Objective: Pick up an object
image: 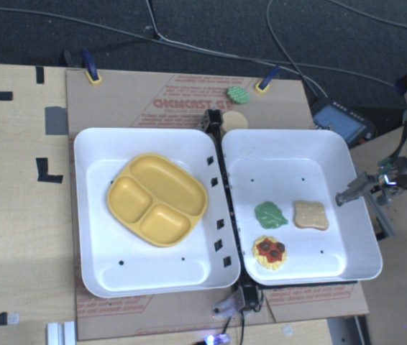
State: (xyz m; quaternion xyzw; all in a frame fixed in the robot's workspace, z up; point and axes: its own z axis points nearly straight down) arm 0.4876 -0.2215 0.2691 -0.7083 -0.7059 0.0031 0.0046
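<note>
Mostly cut off at the right rim, the gripper [347, 195] is too blurred to tell its grip

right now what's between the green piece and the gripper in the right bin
The bread slice lies between the green piece and the gripper, seen in the camera view.

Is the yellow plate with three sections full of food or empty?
Empty. The yellow plastic divided plate in the left white bin shows three bare sections; the toy foods lie in the right white bin.
</note>
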